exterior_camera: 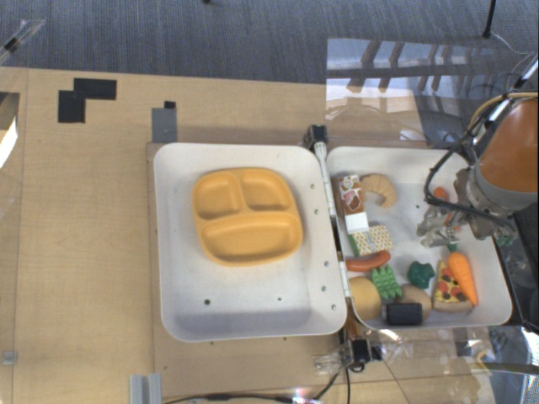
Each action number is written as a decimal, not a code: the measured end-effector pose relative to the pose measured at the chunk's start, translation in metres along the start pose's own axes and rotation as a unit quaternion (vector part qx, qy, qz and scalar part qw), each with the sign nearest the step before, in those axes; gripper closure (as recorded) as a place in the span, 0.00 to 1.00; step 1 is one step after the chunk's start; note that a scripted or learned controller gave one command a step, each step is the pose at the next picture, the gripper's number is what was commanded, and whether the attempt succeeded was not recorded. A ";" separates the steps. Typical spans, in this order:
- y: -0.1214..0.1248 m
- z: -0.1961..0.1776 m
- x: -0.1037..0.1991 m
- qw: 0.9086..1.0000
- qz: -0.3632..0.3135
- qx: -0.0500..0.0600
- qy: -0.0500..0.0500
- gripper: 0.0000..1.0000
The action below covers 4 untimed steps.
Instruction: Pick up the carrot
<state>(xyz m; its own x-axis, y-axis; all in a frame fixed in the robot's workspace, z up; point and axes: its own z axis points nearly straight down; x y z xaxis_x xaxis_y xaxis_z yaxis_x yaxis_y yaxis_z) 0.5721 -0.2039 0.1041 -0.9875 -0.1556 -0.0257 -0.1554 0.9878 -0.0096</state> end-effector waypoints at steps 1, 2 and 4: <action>0.000 0.001 0.000 1.000 0.000 0.000 0.001 0.00; 0.005 0.013 0.041 0.999 -0.033 -0.002 0.004 0.00; -0.003 0.015 -0.007 1.000 0.006 -0.003 0.007 0.00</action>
<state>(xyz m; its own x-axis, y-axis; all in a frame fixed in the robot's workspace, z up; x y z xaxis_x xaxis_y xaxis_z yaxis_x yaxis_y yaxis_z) 0.5795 -0.2058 0.0894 -0.9897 -0.1427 -0.0125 -0.1427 0.9898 -0.0036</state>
